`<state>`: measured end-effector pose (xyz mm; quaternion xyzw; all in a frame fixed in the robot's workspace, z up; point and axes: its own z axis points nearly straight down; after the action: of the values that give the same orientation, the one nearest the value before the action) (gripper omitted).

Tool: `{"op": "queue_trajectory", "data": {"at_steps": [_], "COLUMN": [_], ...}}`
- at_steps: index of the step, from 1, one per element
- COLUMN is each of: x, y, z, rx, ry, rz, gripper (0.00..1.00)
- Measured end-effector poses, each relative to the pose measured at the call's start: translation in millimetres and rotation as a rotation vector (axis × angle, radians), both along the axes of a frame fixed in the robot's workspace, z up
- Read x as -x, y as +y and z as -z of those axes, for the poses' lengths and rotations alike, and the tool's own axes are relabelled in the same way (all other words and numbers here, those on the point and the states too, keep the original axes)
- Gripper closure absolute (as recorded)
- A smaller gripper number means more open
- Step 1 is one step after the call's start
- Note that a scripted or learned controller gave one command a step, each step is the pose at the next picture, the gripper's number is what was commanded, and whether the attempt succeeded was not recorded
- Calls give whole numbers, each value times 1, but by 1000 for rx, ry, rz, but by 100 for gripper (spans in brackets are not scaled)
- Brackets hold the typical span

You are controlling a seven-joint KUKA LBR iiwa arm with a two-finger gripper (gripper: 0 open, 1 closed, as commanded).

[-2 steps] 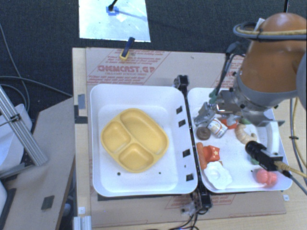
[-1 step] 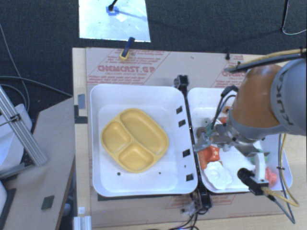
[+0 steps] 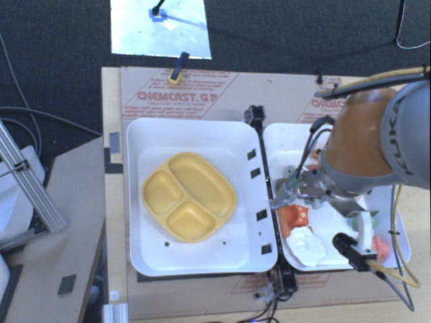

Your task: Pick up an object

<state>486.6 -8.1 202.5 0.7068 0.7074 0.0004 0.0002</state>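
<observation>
Here the arm [image 3: 377,136] reaches in over the right bin [image 3: 279,140], its bulky grey wrist covering much of that bin's middle. The pincer [image 3: 286,192] appears to sit at the wrist's left end, low over the bin and close to the divider between the two bins — but whether it is released or clenched I cannot tell, since the metal parts there are small and tangled with cables.

The likeliest candidates lie just below it, toward the near edge: an orange-red object [image 3: 294,217], and touching that on its near side, a white object [image 3: 307,245]. So the coming move turns on a short drop toward the camera's near side, not a sideways reach. Another reddish object [image 3: 382,247] lies at the bin's right side, well apart.

The left bin [image 3: 145,180] holds a yellow divided tray [image 3: 188,195] — farther off, across the divider.
</observation>
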Motion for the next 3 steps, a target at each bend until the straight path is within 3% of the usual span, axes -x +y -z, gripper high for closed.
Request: {"op": "queue_trajectory", "data": {"at_steps": [1, 2, 3], "x": [-1, 1, 0], "y": [0, 51, 48], "z": [-11, 20, 18], "rx": [0, -2, 0], "ry": [-3, 4, 1], "rz": [-2, -7, -1], "gripper": [100, 100, 0]}}
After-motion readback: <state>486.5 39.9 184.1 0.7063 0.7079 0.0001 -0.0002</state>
